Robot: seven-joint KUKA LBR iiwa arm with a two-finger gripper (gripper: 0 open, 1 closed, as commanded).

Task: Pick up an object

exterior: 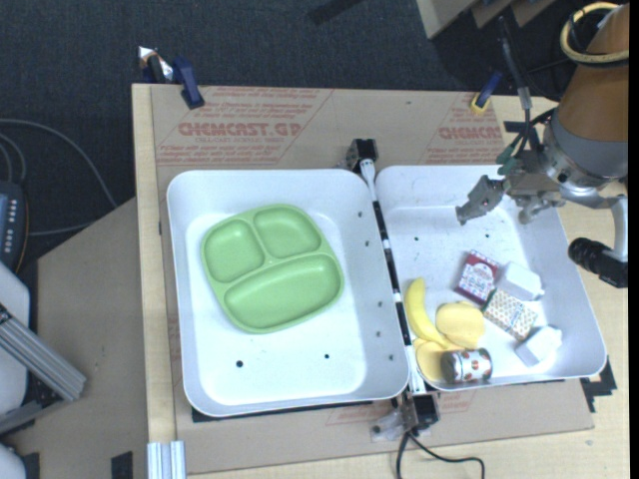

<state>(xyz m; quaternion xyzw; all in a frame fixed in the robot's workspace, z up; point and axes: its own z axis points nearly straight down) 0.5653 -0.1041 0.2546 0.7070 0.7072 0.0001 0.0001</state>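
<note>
Nothing is being held yet, so the pick is judged to be at its very start, with reaching, closing and lifting all left to do. The gripper (486, 196) is being carried over the far part of the right bin (429, 193), above bare floor, and no object is being seen between its fingers; whether they are spread or closed cannot be told from this slant.

The pickable objects are being kept in a cluster at the near end of that bin, well apart from the gripper. A banana (418, 310) is being shown just beside the bin's left wall, its long axis running far to near with a slight curve. A can (467, 365) is lying on its side, axis left to right. A red box (478, 276) is resting farther back. A green divided plate (270, 265) is lying in the left bin (200, 367).
</note>
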